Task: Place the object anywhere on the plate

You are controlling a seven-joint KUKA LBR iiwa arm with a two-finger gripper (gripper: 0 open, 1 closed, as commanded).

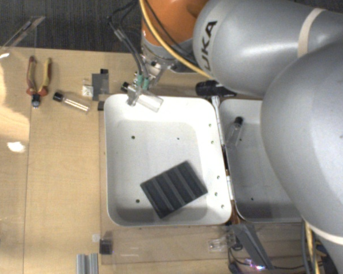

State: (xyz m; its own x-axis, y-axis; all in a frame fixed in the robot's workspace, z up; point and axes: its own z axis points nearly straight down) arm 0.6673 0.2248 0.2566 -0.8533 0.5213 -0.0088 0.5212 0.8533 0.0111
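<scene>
Two shallow white bins sit side by side on the wooden bench (57, 170). The left bin (117, 210) holds a dark ribbed plate (173, 189), lying flat and turned at an angle near the bin's front right corner. The gripper (142, 90) hangs over the far left corner of this bin, below the orange band (168, 10) of the grey arm (274, 56). A small clear object (147, 101) shows at its tip, above the bin's rim and well apart from the plate; whether the fingers pinch it or stand spread cannot be told. The right bin (246, 170) is largely covered by the arm. Red-handled pliers (38, 79) and a small vial (70, 100) lie on the bench left of the bins.
</scene>
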